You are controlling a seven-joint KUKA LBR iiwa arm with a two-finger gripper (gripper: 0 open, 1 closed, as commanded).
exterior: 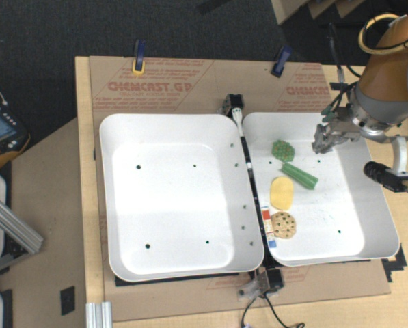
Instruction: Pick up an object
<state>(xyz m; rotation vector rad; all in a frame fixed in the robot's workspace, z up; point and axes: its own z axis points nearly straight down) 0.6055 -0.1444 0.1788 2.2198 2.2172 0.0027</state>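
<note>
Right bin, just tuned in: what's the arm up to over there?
The arm reaches in from the right with its tool hanging over the far part of the right bin, near its back wall. It holds nothing that can be seen. The items lie loose along the bin's left half: a green broccoli piece, a green cucumber just right of it, a yellow piece below, and a cookie nearest the front. The tool is closest to the broccoli piece, to its right.

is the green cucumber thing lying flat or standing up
Lying flat. The green cucumber-like piece rests lengthwise on the right bin floor, angled diagonally.
</note>
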